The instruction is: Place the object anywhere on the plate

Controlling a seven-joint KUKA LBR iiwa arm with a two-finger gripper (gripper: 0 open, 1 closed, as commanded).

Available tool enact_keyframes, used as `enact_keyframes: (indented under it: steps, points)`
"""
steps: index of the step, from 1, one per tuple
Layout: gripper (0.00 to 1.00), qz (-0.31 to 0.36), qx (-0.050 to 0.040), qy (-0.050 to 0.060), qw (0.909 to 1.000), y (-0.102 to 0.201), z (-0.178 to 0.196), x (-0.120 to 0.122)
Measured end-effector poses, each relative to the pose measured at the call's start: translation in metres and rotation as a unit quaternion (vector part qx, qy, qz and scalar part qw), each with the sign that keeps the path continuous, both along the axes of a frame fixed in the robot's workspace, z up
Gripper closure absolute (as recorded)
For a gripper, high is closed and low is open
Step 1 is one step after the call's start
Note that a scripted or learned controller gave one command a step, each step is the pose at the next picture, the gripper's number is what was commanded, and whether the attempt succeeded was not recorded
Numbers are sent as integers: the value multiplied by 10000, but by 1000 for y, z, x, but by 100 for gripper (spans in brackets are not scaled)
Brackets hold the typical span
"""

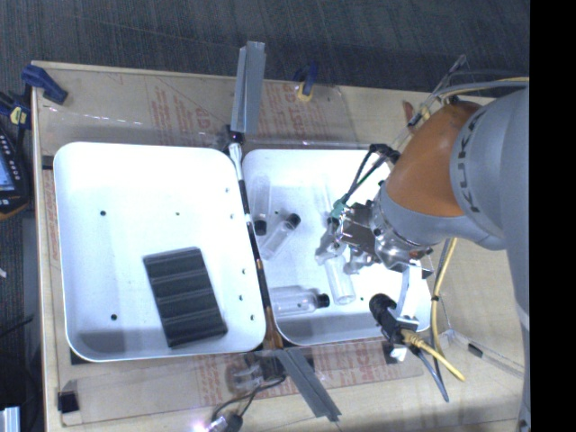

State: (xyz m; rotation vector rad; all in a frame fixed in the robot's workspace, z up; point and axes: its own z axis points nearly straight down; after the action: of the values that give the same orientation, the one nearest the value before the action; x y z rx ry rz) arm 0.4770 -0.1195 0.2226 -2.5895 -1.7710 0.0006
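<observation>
I hang as the gripper [345, 244] over the bin [301, 176] that lies next to the plate's bin [117, 196], across the shared wall from the plate [184, 297]. The plate is dark and ribbed and lies flat, with nothing on it, so the task is not yet done.

Three small clear bottles lie on their sides on my side of that wall. The near bottle [277, 230] is the closest to the plate and rests just beyond the wall. The low bottle [295, 301] lies along the bin edge, a little farther from the plate, its black cap pointing away from it. The third bottle [340, 283] is the farthest from the plate and sits right under me. I judge that it is the one to be moved, since I am hanging low directly above it.

Whether I am open or closed around it I cannot tell: clear plastic against a white floor hides the edges, and my own body covers the contact.

If I do have it, the next move is a lift high enough to clear the wall, then a carry across to the plate. A smooth round bottle could easily slip or roll.
</observation>
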Motion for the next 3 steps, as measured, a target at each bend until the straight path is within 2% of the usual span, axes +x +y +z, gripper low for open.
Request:
enact_keyframes:
  steps: [1,2,3]
  points:
    - [100,132,-6,6,9999,83,7,18]
    - [100,252,-13,12,9997,129,25,116]
    - [100,-194,-19,15,9998,252,21,141]
